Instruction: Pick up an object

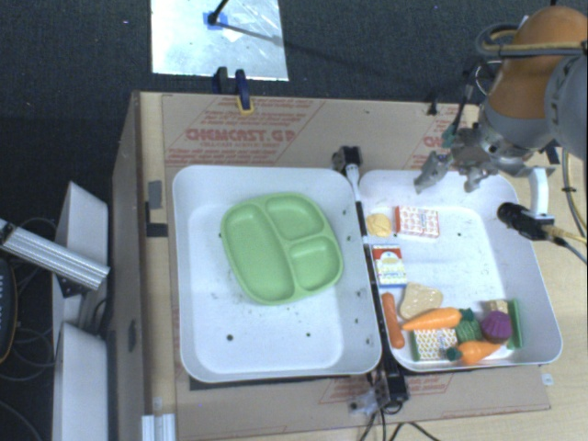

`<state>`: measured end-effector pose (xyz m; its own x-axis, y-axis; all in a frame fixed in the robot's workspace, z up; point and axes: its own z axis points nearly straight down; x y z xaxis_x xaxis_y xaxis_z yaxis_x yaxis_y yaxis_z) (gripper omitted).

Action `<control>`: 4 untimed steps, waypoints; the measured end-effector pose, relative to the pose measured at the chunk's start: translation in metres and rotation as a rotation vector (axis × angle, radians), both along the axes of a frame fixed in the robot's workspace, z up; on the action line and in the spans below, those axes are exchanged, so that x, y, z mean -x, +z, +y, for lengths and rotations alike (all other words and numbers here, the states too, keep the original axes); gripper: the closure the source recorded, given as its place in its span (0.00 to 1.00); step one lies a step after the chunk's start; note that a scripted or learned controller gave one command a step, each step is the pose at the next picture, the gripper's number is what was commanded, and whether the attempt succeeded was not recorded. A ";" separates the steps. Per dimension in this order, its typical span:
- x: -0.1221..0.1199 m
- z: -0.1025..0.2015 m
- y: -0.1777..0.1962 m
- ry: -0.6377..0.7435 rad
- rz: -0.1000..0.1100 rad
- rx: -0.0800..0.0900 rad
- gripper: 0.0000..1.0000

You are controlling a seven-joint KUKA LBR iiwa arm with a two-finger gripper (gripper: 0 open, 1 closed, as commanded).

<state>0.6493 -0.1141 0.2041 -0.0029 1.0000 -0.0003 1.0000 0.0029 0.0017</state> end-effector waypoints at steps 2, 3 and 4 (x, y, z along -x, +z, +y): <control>0.111 -0.040 -0.109 -0.001 -0.002 0.000 1.00; 0.111 -0.040 -0.109 0.000 -0.002 0.000 0.00; 0.110 -0.040 -0.099 0.000 -0.004 0.001 1.00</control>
<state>0.5393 -0.1543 0.1051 -0.0031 1.0000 -0.0009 1.0000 0.0031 0.0057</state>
